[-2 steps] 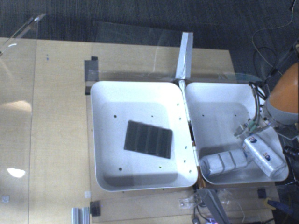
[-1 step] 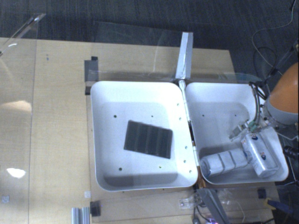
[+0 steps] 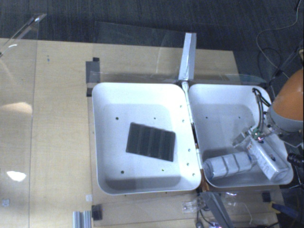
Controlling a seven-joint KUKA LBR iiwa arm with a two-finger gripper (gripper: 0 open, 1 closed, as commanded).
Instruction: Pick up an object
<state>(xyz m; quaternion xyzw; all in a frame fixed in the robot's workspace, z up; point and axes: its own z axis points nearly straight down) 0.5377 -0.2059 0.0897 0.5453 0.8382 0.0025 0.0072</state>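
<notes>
Closest to me, down in the front corner of the right white bin [image 3: 223, 103], lies a grey roll-shaped packet [image 3: 229, 166] on its side, and it touches a white box-like packet [image 3: 267, 161] that leans near the bin's far right wall. Just above these two hangs the gripper [image 3: 251, 137] of the grey arm with the orange band [image 3: 289, 101], which comes in from the right. The gripper is low in the bin and close to the white packet, but its tips are small and blurry from here, so I cannot tell what they are doing, and I see nothing caught in them. I would guess the arm is about to try for one of these two things. To do it well, it should aim for the middle of one packet and not the spot where the two touch, or it may just push them apart. The grey roll looks round, so it could roll away; pinching it across its short side seems safer. The arm should go straight down, squeeze, then lift slowly. Farther over, in the left white bin [image 3: 109, 99], a flat dark ridged rectangle [image 3: 150, 142] lies alone near the middle, a bit crooked, well apart from the gripper. Being so flat, it looks hard to pinch.
</notes>
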